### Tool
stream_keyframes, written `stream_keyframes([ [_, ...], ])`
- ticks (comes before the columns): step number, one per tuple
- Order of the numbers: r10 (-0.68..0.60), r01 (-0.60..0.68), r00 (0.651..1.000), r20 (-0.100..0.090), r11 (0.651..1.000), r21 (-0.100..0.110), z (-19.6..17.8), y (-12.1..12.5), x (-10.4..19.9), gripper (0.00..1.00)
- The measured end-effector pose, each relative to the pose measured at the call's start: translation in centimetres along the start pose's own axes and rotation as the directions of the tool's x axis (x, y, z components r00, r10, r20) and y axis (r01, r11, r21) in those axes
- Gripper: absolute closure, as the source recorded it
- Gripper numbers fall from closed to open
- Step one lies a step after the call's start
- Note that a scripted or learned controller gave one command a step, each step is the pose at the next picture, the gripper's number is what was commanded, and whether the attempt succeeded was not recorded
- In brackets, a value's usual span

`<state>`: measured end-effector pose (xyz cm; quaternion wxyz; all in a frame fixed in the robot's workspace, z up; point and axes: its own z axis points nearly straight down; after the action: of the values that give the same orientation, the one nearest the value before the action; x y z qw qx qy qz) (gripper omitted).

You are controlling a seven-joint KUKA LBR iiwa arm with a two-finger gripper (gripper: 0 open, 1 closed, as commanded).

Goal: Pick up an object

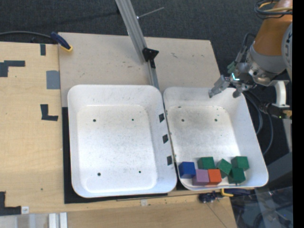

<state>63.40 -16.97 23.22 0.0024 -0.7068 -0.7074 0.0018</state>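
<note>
Wooden bench (118, 56) boards are carrying two shallow white bins side by side, with dark carpet lying beyond the far edge. Of the pair, the left bin (116, 139) is sitting beside the right bin (213, 137), which is holding a cluster of small blocks (213, 171) crowded into its near corner: green, blue, purple and orange cubes, several touching. They are looking light, stiff and smooth-faced, so a pinch across two flat opposite sides of an outer one, such as the blue cube (187, 168), seems best, though tight neighbours could be blocking a finger. From the right, the arm (270, 37) is reaching in, its gripper (225, 87) hovering over the right bin's far rim, well apart from the blocks, fingers spread and carrying nothing.
</note>
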Motion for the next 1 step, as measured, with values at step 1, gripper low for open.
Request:
stream_keyframes([
  [1, -0.001, 0.001, 1.000, 0.002, 1.000, -0.004, -0.30, 0.09, -0.01, 0.00],
])
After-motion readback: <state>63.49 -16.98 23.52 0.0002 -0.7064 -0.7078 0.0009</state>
